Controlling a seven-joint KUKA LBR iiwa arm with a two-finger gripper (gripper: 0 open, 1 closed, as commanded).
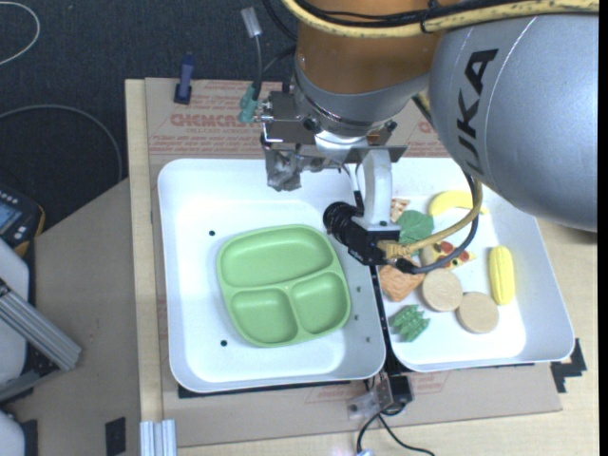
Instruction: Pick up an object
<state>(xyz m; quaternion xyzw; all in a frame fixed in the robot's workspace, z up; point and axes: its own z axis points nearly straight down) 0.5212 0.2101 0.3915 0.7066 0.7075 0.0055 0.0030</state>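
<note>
Hanging over the far end of the left bin (190,217), the gripper (283,173) is pointed down; open or closed can't be told, it's blurred. A green divided plate (282,283) is laid near it, apart, toward the cam. Toy food (prob.), e.g. a yellow cob (501,274), is spread in the right bin (532,302). The arm (513,93) is bent in from upper right.

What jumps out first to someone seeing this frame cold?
The grey and orange arm looms over the top right, hanging above the seam between the bins. Next comes the green divided tray, lying in the left bin. The right bin holds a clutter of toy food: a yellow corn cob, two tan discs, a green sprig.
</note>
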